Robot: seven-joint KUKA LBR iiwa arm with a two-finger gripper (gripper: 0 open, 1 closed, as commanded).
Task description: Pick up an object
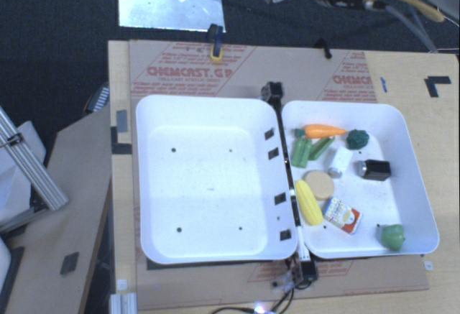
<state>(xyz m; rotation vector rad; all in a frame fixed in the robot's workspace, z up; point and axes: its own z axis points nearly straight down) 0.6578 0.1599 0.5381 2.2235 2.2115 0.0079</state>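
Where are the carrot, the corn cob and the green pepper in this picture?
carrot (pixel 325 131): camera view, middle of its orange body.
corn cob (pixel 309 203): camera view, middle of its yellow length.
green pepper (pixel 392 236): camera view, centre of its rounded body.

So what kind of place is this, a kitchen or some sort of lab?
Most likely a robotics lab bench set up for grasping trials, not a kitchen. Two white bins sit side by side on a board, the food in the right one looks like toys, such as a carrot and corn, and cabling runs overhead.

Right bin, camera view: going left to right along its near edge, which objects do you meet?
Yellow corn → red and white carton → green pepper.
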